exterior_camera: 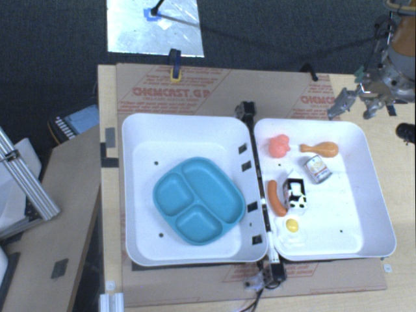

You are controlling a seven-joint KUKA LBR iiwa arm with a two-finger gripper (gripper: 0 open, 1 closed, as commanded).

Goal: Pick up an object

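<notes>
Glossy plastic bins [364,174], matt blue tray [198,200]

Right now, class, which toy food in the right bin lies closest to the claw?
The drumstick, tan and bone-shaped, lies at the bin's upper edge, nearest the claw. The pink piece, sausage and egg lie farther off.

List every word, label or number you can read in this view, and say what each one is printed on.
"CHEMCAST GP": red print on the brown protective sheet under the bins, behind the left bin.
A second red print of the same kind behind the right bin, partly cut off and too blurred to read.
Label on the small can in the right bin: too small to read.
</notes>
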